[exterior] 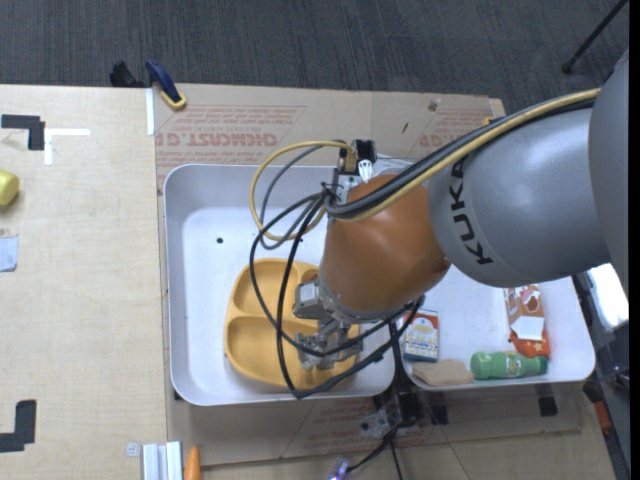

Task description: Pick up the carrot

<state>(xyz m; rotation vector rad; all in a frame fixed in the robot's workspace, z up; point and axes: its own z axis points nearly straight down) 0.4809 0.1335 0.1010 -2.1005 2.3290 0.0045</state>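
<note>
A small yellow rounded object [6, 188] lies far to the left of the gripper, on the pale wooden bench top [80, 298] at the view's left edge. Nearer, the left shallow white plastic bin [190, 268] holds a yellow plastic divided tray [250, 328], and the gripper [325, 343] hangs directly over that tray's right part, low and close to it. Loops of black and yellow cable [275, 218] hang from the wrist over the bin and the tray. Whether the gripper is open or closed cannot be told, as the orange band of the grey arm [385, 253] and the cables cover most of it, and nothing can be seen held in it. The carrot cannot be made out; the part of the tray beneath the gripper is hidden.

To the gripper's right, in the right shallow white bin [565, 368], a small printed carton [422, 336] lies just beside the arm, with a flat tan piece [442, 373] next to it. Further right a green plastic bottle [508, 365] lies on its side, and beyond it stands a red-and-white packet [527, 320].
</note>
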